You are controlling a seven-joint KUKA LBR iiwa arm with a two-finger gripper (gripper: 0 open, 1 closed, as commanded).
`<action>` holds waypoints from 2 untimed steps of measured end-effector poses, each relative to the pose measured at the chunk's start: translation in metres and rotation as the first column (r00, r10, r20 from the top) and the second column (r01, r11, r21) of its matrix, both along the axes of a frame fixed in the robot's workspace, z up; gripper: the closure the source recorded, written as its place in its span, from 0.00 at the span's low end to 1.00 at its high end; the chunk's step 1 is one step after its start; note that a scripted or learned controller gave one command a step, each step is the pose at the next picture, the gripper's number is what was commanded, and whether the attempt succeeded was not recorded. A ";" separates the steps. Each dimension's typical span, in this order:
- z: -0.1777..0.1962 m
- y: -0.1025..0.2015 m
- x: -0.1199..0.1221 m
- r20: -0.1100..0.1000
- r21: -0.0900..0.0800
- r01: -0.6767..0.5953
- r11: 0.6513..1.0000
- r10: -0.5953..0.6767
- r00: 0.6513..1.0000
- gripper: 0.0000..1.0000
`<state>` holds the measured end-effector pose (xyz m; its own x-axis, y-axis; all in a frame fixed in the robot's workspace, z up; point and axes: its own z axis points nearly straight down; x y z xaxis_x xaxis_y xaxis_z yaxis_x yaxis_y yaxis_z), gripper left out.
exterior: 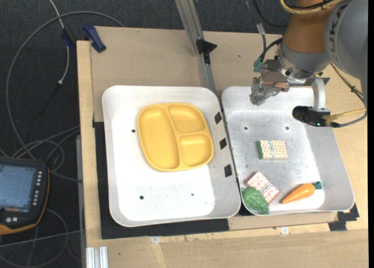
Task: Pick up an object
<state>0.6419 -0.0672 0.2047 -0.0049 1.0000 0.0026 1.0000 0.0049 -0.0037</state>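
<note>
No pick had been made: the gripper (261,93) hung at the right bin's (333,162) 12 o'clock edge, finger state indeterminable, with the carrot (298,192) and cracker box (273,149) untouched.

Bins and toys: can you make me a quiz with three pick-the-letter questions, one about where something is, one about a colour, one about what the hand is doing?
1. Where is the carrot?
A. Left bin
B. Right bin
C. On the floor

2. What colour is the divided plate?
A. Yellow
B. Blue
C. Red

3. What is between the fingers of the hand?
A. The carrot
B. The plate
C. Nothing seen

Answers: 1 B, it lies near the right bin's front edge. 2 A, the plate in the left bin is yellow. 3 C, the hand hangs over the right bin's back edge, with every toy lying elsewhere.
</note>
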 end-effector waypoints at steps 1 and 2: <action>-0.001 0.050 -0.014 0.000 0.001 -0.001 1.000 0.001 1.000 1.00; 0.019 0.099 -0.027 0.003 0.001 -0.002 1.000 0.002 1.000 1.00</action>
<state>0.6154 0.0318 0.2236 -0.0065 1.0000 0.0035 1.0000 0.0065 -0.0003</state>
